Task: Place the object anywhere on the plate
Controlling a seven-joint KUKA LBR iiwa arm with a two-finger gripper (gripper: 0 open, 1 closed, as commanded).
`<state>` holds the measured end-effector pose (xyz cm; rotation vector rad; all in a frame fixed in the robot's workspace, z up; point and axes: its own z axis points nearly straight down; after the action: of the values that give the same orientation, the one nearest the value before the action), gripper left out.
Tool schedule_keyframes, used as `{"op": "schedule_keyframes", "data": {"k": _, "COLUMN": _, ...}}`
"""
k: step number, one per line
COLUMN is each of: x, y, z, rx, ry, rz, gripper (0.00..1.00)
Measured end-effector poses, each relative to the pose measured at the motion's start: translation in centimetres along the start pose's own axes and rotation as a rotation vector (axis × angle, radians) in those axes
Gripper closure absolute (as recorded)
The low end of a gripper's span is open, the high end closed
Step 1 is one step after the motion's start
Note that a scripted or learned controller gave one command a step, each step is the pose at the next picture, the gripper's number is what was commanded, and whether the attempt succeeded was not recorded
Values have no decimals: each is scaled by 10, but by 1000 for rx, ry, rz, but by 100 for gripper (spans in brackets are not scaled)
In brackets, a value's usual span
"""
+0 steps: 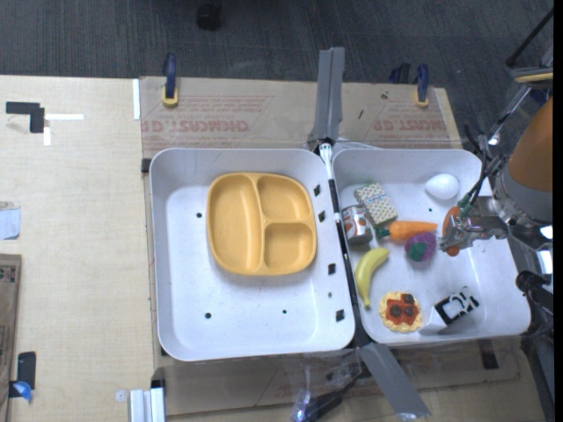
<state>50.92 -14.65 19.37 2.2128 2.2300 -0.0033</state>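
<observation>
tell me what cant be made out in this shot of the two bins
- Gripper, camera view: small and tangled with its cables over the right bin; whether it holds anything is unclear.
- Arm, camera view: cut off by the right edge.
- Can, camera view: label too small to read, partly hidden behind the bin wall.
- Black and white object, camera view: too small to identify.
- Plate, camera view: plain to see, three compartments.

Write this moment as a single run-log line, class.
plate: left bin, bare | toys: right bin | gripper: over right bin beside carrot | grasp: cannot tell | placement: not yet done
</observation>
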Motion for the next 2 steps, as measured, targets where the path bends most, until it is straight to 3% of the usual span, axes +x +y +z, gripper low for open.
{"op": "schedule_keyframes", "data": {"k": 1, "x": 58, "y": 57, "z": -16, "rx": 1, "ry": 1, "rz": -71, "gripper": 100}}
{"op": "schedule_keyframes", "data": {"k": 2, "x": 155, "y": 49, "z": -20, "rx": 2, "ry": 0, "rz": 27, "gripper": 100}}
